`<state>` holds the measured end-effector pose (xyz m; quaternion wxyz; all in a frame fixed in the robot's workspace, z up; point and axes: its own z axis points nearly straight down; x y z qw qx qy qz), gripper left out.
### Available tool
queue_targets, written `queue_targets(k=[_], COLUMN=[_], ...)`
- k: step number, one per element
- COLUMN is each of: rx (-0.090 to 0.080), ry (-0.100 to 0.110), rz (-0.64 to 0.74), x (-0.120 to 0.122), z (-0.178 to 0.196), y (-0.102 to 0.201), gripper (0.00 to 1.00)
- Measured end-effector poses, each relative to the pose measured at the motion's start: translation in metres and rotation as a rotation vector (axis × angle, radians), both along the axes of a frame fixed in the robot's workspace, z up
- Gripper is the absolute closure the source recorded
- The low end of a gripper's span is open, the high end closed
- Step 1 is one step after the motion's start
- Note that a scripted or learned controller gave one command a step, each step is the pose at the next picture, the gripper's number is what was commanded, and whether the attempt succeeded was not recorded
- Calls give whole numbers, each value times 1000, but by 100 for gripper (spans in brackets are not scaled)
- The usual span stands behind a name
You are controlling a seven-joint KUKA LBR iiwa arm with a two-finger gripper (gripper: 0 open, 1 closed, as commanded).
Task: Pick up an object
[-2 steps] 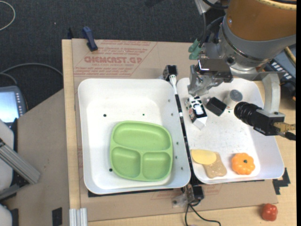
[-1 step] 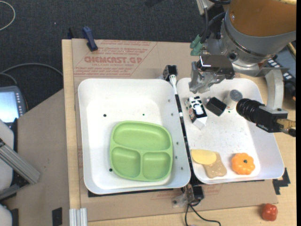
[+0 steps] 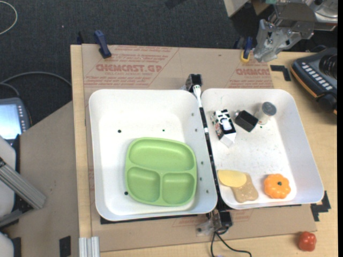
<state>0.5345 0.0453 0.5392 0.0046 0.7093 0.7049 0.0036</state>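
while the gripper (image 3: 266,48) hangs above the bench past the right bin's (image 3: 300,143) far rim, fingers apart on nothing, it's the approach step: next, descend onto the orange pumpkin (image 3: 276,186) at the near edge.

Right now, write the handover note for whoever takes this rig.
End effector: raised above the bench behind the right bin, holding nothing.
Right bin: orange pumpkin, yellow piece and tan piece at the near side; black block, black-and-white item and grey cap at the far side.
Left bin: green divided plate.
Done: nothing picked.
Left: pick one object.
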Motion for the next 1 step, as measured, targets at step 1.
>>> queue_targets(k=[1], rx=[4], ry=[9], rz=[16], x=[-10], z=[-4], y=[89], gripper=[100])
